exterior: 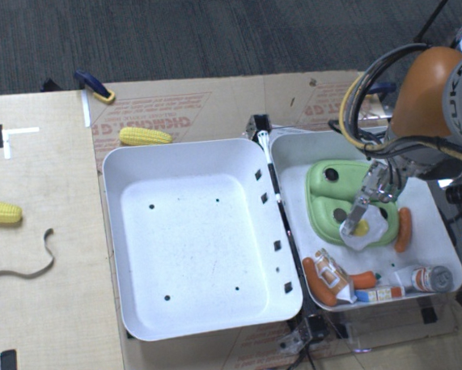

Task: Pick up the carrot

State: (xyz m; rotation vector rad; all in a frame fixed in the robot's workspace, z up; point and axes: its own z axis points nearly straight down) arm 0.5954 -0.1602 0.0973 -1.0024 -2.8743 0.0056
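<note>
The small orange carrot (364, 279) lay unlifted on the right white bin's (438, 225) floor. The gripper (355, 223) hung above a green plastic tray (333, 195); whether it was spread or pressed together could not be told. The pick remained undone.

Fixed overhead camera, slanting down on both bins (122, 231).
</note>
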